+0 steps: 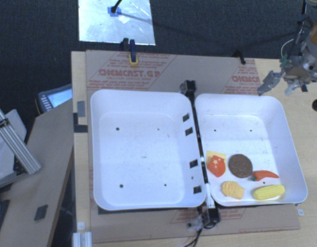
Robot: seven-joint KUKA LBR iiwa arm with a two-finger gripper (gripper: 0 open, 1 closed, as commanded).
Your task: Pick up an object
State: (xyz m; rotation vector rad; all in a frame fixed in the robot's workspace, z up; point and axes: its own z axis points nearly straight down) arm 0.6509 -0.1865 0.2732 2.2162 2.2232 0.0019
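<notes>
I saw the gripper (281, 83) hanging spread wide, holding nothing, past the right bin's (235, 103) far corner, well apart from the toy food (241, 165).

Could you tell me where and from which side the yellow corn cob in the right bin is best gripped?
Probably straight from above, across the middle of the corn cob: it lies flat and long. The bin wall and red chili crowd its sides, so fingers have little room.

Toy food (241, 165) in right bin (282, 118)
</notes>
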